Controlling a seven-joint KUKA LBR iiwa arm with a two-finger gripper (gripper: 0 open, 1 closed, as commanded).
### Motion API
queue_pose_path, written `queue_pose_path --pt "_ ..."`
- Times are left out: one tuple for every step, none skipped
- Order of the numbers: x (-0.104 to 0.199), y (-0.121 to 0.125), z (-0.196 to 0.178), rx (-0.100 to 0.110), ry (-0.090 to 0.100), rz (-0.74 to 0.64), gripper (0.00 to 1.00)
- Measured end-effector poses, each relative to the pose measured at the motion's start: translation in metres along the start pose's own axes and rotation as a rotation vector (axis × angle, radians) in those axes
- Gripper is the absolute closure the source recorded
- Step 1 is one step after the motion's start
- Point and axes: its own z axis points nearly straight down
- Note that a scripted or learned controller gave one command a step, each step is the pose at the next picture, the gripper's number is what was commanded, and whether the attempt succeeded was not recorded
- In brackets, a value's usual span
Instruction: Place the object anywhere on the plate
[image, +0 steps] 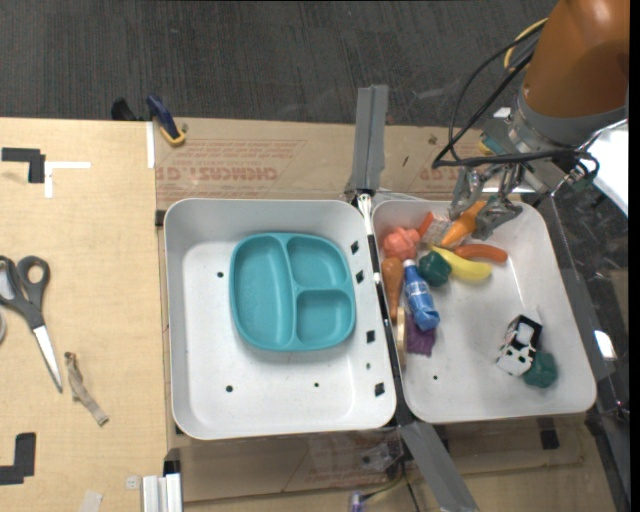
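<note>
Tool (478, 207) seen low over an orange carrot-like toy (457, 232) in the right bin (560, 300), finger state not discernible; toy judged light, slick, best pinched mid-length for the plate (293, 291).

A robotics laboratory: an industrial arm (575, 70) over two white bins (190, 400) on a cardboard-covered worktop (70, 300), with scissors (35, 310), tape marks, and dark carpet (250, 50).

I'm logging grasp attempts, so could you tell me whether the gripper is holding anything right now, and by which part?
It cannot be told: the gripper sits right at an orange carrot-like toy in the right bin, but a grip is not visible.
</note>
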Motion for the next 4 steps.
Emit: queue_pose_path --pt "-0.026 0.034 -0.009 0.001 -0.001 -0.003 1.0" --pt "-0.047 0.059 -0.106 0.001 -0.001 -0.092 1.0" --pt "-0.075 0.095 -0.162 0.001 -0.001 0.316 1.0" --pt "-0.024 0.13 -0.147 0.0 0.001 -0.064 1.0"
